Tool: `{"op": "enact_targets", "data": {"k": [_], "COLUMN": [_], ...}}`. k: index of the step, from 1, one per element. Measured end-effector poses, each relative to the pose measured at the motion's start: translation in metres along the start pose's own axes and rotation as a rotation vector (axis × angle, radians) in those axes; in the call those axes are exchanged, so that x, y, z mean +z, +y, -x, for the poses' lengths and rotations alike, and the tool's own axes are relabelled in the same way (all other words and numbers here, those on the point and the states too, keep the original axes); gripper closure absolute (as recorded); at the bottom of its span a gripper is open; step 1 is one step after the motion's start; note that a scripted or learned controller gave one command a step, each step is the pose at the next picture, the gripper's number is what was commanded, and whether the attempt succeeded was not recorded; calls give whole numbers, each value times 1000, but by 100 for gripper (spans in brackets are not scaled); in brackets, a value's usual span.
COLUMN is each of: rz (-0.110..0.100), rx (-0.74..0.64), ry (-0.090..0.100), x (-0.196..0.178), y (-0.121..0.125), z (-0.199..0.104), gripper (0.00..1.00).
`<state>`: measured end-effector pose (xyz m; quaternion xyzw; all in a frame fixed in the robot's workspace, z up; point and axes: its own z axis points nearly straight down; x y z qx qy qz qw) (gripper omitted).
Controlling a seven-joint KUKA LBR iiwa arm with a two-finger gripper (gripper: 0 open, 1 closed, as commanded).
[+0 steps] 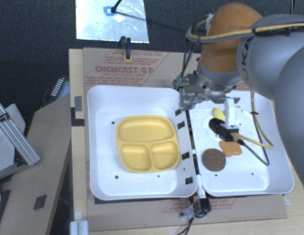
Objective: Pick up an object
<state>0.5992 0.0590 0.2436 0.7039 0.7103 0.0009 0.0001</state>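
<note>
Grey arm looming at the frame's right, its gripper hanging over the seam between the bins.

Whether the tool is open or closed, I cannot tell. Small items are lying in the right bin, lower right: a brown disc, an orange piece, a yellow piece. Being flat and clustered, they are risking a slipped grasp.

Dark textured floor, shiny foil-like sheet at top, brown cardboard-covered bench, aluminium rail at left.
</note>
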Motion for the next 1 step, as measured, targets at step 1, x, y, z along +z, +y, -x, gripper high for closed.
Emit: {"op": "enact_targets", "data": {"k": [1], "rz": [-1], "rx": [0], "ry": [0], "x": [14], "y": [-1], "z": [-49], "gripper": [100]}}
